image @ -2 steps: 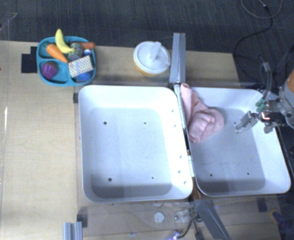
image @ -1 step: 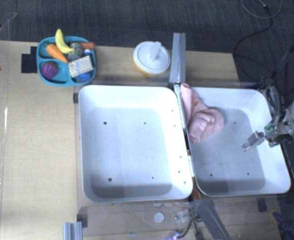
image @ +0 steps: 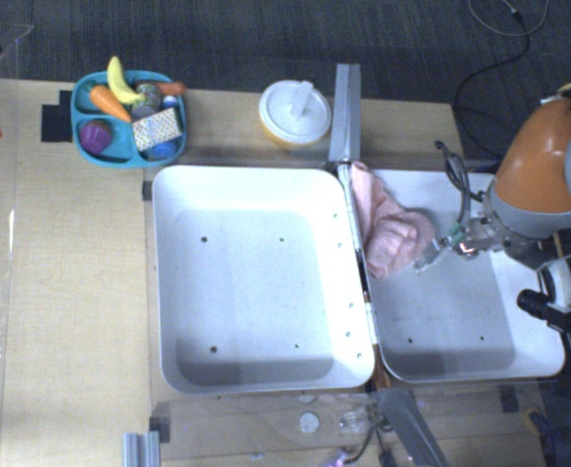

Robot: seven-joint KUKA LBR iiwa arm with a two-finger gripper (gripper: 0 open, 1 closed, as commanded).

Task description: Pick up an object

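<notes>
A crumpled pink cloth (image: 390,230) lies in the right bin (image: 480,339), bunched against its left wall and reaching up toward the far corner. My gripper (image: 439,249) hangs low over the right bin, just to the right of the cloth, with its tip close to the cloth's right edge. Whether the tip touches the cloth cannot be made out. The grey arm with its orange band (image: 543,168) comes in from the right above the bin.
The left bin (image: 256,280) adjoins the right one along a shared wall. On the bench behind stand a blue tray of toy food (image: 127,117) and a white lidded cup (image: 295,112). A metal post (image: 344,115) rises at the bins' far junction.
</notes>
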